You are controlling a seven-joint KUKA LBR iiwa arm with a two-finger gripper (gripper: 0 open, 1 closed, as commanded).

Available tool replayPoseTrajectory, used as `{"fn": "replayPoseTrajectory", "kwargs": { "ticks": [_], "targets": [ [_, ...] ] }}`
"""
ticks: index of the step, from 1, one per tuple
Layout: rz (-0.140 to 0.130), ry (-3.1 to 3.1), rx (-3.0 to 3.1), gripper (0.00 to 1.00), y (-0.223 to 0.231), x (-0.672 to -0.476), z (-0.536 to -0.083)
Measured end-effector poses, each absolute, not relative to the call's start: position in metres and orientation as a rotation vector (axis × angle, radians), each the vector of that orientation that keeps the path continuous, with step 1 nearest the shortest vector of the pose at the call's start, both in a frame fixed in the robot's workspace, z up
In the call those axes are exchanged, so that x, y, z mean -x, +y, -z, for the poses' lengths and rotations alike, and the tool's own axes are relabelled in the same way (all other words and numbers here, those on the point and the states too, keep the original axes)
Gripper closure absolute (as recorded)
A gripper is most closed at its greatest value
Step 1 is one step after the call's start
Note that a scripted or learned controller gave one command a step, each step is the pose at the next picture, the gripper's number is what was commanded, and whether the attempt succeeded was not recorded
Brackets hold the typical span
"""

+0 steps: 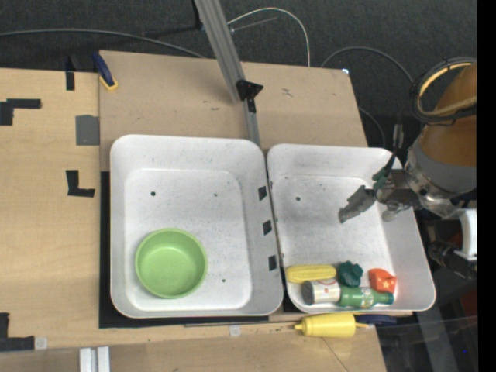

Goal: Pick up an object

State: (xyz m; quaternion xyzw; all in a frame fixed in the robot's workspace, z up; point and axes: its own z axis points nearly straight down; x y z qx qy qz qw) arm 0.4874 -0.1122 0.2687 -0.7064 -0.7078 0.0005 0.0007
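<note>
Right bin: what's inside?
In the right bin, along its near wall: a yellow piece, a dark green piece, an orange-red piece and a green bottle. Anything beneath them is covered.

Both bins point(194, 149) are seen as matt white plastic, finely speckled with dark marks, and the bench point(46, 215) is shown as pale, matt wood-like board patched with black tape. The green bowl point(171, 263) is rendered in smooth plastic with a soft sheen, as are the yellow bottle point(329, 325) and the yellow piece point(311, 273). A brushed grey metal finish is shown by the slanted bar point(221, 37), while the gripper point(370, 202) is seen as dull dark grey metal.
</note>
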Motion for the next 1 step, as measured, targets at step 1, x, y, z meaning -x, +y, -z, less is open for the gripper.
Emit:
{"fn": "replayPoseTrajectory", "kwargs": {
  "ticks": [1],
  "targets": [
    [-0.001,-2.223,2.218,0.0,-0.1123,-0.4874,-0.2687]
  ]
}}
